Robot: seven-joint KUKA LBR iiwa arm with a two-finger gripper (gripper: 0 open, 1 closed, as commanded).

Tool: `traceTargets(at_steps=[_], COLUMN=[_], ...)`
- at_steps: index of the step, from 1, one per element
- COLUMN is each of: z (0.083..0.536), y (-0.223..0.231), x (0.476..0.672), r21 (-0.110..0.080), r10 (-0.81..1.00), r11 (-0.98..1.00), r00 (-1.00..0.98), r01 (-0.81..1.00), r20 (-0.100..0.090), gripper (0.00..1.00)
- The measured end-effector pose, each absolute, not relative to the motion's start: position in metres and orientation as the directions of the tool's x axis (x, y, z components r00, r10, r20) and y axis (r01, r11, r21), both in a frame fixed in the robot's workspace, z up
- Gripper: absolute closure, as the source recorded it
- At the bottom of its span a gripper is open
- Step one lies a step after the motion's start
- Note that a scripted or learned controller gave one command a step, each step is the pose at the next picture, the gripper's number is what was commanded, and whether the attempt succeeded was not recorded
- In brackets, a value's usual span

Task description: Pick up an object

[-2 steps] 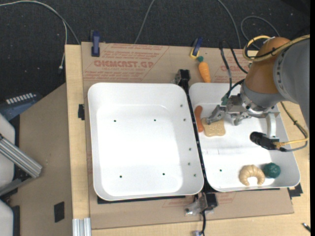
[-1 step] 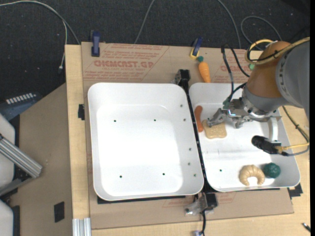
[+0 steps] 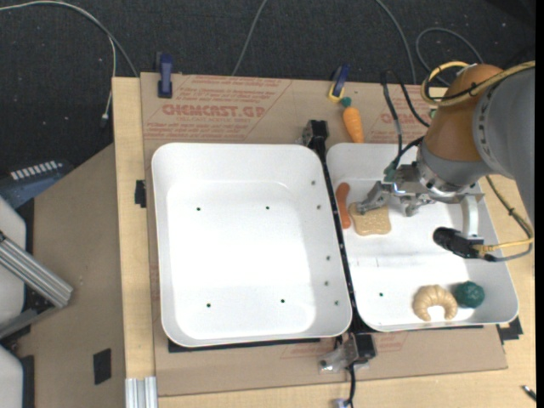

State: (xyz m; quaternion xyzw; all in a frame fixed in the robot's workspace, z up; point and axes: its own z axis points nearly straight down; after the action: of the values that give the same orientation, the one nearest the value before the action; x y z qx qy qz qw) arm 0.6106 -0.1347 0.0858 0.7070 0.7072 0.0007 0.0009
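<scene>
The tool (image 3: 371, 204) hangs just above the cracker (image 3: 371, 223), at the right bin's (image 3: 399, 317) ten o'clock; whether it is released, I cannot tell. Best to descend squarely, clear of the sausage (image 3: 343, 204) beside it.

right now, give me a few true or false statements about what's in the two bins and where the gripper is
1. The croissant lies in the right bin. True.
2. The carrot lies inside the left bin. False: it rests on the cardboard beyond the bins.
3. The gripper is right above the cracker. True.
4. The green ball sits far from the croissant, in the other bin. False: it sits right beside it in the right bin.
5. The sausage lies along the right bin's left wall. True.
</scene>
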Motion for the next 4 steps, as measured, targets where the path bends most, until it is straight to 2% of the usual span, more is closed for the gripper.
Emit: traceTargets(at_steps=[1,2,4], z=[0.140,0.082,0.085], y=[-0.174,-0.110,-0.113], x=[0.638,0.627,0.628], r21=[0.006,-0.004,0.001], r10=[1.000,1.000,1.000], r11=[0.024,0.005,0.000], r00=[-0.024,-0.005,0.000], r01=[1.000,1.000,1.000], r20=[-0.002,0.002,0.000], gripper=[0.00,0.00,0.00])
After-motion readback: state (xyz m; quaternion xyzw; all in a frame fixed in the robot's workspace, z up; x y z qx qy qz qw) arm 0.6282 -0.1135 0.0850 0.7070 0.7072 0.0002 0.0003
